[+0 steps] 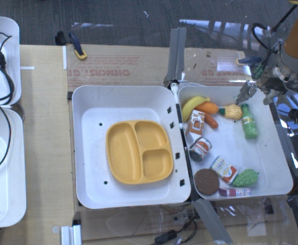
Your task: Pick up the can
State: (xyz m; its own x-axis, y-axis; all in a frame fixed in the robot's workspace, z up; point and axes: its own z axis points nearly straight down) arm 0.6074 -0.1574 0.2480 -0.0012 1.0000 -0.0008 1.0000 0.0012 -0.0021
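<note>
Two white bins sit side by side on the bench, and the arm (297, 40) comes in from the right over the far corner of the right bin (276, 152), its orange band high at the picture's edge and the wrist bent down toward the bin's back rim. The gripper (247, 93) hangs just above the far end of the green bottle (249, 124), beside the corn cob (231, 112); whether its fingers are apart or together I cannot tell at this angle, and nothing is visibly caught between them.

The can (200, 149) lies on its side near the left wall of the right bin, well apart from the gripper. It is short and silvery, with a red and white label, one round end turned toward the camera.

Counting from the near rim backward in the right bin: one pink and white flat packet (234, 192), one brown round cookie (206, 181), one bunch of green grapes (246, 177), one small red and white carton (224, 169), the one can, one orange and white box (196, 122), one carrot (208, 111), one banana (193, 105), the one corn cob and the one green bottle.

The left bin (88, 137) holds one yellow tray (139, 151) with three compartments.
</note>
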